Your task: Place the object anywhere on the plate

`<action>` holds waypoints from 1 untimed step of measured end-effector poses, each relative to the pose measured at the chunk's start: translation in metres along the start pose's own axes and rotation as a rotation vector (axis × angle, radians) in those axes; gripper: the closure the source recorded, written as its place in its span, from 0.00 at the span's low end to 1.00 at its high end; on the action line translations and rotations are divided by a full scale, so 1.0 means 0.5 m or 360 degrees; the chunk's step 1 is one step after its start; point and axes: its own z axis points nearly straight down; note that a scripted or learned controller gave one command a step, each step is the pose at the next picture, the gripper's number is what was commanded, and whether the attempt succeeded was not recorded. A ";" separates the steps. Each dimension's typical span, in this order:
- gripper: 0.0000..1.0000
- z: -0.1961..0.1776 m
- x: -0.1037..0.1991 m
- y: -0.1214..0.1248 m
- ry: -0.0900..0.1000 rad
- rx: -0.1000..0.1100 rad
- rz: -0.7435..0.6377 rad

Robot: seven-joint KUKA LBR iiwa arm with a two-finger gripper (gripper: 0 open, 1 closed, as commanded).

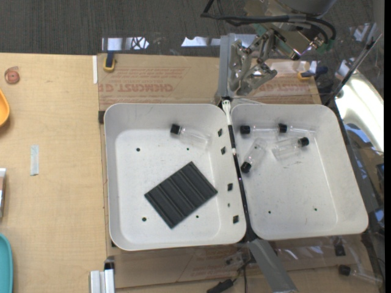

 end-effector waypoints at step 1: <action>1.00 0.002 -0.114 -0.034 -0.0003 -0.0001 -0.0450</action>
